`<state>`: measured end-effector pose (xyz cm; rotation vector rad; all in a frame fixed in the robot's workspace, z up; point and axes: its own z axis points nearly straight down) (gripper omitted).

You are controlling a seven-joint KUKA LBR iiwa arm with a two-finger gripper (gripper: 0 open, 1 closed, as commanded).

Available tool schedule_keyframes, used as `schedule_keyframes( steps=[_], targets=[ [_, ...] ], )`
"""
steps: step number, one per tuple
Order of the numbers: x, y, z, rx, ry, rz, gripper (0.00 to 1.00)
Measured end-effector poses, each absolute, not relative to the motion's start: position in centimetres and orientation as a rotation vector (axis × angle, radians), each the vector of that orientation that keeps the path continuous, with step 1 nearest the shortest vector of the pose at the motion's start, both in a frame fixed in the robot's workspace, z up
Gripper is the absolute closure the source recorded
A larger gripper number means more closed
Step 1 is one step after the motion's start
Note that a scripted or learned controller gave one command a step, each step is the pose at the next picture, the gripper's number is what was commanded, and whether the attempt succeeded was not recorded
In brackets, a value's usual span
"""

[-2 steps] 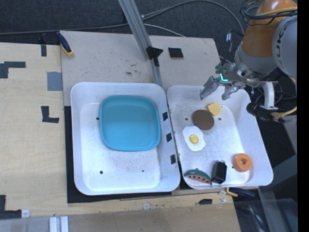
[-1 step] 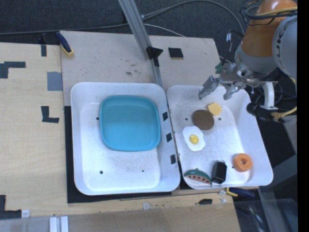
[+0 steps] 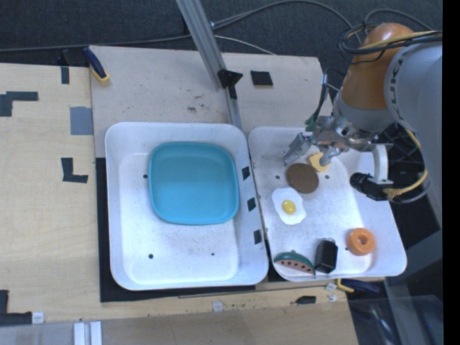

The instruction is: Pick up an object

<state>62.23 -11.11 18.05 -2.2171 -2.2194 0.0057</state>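
The right bin (image 3: 374, 264) holds a brown round cookie (image 3: 302, 179), a fried egg (image 3: 289, 207), an orange doughnut (image 3: 360, 241), a black block (image 3: 325, 255), a watermelon slice (image 3: 295, 264) and a small yellow piece (image 3: 319, 162). My gripper (image 3: 310, 152) hangs at the bin's far side, just above the cookie and next to the yellow piece. Its fingers (image 3: 296, 149) stand spread apart, with nothing between them.
The left bin (image 3: 122, 214) carries a blue square plate (image 3: 192, 182). A slanted metal pole (image 3: 208, 45) rises behind the bins. Cables loop by the arm at the right. Tape marks lie on the wooden bench at left.
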Motion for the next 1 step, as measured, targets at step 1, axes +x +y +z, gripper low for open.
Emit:
schedule_keyframes(
  steps=[1],
  targets=[
    [61.8,-10.5,11.87,-2.217,-2.219,0.006,0.0]
  ],
)
